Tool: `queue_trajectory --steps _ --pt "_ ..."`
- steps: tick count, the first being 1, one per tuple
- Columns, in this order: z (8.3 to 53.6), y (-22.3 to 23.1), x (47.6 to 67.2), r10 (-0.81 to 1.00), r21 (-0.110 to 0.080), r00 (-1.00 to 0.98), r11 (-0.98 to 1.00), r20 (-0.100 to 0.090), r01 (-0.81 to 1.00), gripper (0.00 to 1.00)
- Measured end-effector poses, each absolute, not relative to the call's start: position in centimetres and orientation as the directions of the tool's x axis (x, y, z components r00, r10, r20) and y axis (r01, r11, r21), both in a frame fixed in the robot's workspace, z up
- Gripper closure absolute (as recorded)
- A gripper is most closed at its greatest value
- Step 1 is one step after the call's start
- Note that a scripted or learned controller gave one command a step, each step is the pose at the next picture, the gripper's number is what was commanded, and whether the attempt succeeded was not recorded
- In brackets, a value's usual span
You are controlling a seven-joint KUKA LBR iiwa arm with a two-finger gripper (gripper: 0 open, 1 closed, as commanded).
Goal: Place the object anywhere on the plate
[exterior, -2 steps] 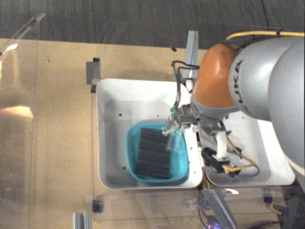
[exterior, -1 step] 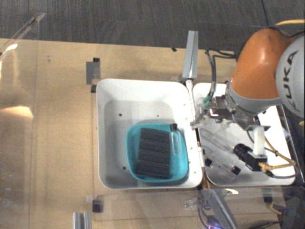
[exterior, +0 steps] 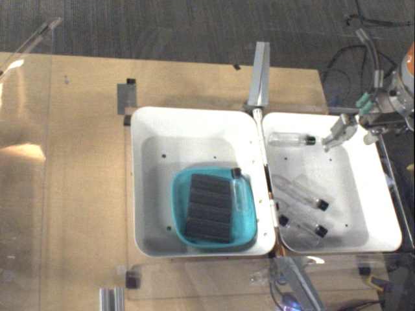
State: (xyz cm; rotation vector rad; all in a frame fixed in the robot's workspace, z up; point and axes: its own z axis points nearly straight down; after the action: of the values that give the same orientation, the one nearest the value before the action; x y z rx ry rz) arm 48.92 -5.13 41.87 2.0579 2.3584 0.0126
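A teal plate (exterior: pixel 181 207) lies in the left bin (exterior: pixel 150 173). On it rest a black ridged block (exterior: pixel 209 207) and a clear vial (exterior: pixel 242 194) with a black cap, lying along the plate's right side. In the right bin (exterior: pixel 363 193) lie several more clear vials with black caps: one near the back (exterior: pixel 290 138), one in the middle (exterior: pixel 299 193), one near the front (exterior: pixel 302 225). My gripper (exterior: pixel 338 133) hovers over the back right part of the right bin, just right of the back vial's cap. Nothing shows in its grasp.
A metal post (exterior: pixel 260 75) stands behind the seam between the two bins. Cables (exterior: pixel 363 50) trail at the back right, beside the arm's wrist (exterior: pixel 389 105). Wooden bench top (exterior: pixel 65 173) stretches to the left of the bins.
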Motion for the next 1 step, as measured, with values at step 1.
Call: queue_trajectory --steps 1 --pt "43.71 -11.71 48.9 0.979 0.012 -0.206 0.206 -0.006 0.979 0.0"
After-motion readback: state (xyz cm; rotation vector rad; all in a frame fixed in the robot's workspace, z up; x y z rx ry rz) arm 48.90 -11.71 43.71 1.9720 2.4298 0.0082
